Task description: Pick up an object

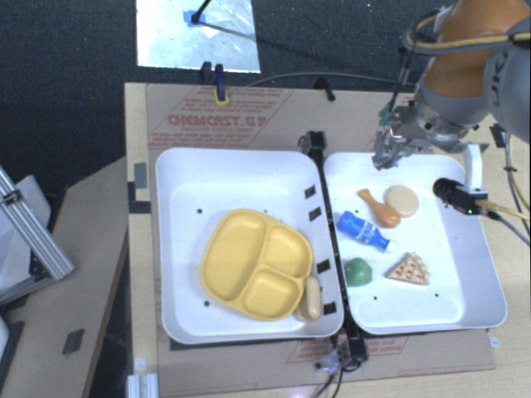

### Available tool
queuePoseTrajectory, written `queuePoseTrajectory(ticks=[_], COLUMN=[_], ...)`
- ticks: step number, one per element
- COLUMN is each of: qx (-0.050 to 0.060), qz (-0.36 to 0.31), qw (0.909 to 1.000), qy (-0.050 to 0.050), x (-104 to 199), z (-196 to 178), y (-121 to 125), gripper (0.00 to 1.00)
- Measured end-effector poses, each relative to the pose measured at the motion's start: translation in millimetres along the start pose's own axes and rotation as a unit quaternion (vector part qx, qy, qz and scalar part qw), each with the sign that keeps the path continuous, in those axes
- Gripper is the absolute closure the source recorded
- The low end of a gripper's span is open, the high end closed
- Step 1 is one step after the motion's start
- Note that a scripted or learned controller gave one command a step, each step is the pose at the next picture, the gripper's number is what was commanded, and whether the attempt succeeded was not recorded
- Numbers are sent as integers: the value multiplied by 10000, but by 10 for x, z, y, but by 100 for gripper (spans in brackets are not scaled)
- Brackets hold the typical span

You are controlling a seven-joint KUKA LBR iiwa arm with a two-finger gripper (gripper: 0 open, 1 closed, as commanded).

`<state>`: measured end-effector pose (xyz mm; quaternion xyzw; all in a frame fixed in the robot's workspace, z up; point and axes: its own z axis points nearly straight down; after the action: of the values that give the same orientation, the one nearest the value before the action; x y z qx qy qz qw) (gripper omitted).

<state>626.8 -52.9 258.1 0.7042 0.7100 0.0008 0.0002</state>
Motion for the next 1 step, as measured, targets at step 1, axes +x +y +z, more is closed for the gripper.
queuePoseTrajectory(ticks=[1], qx=[4], qz=[-1], qw=[10000], qy=[1], x=[478], z=[150], y=[-109], gripper=[100])
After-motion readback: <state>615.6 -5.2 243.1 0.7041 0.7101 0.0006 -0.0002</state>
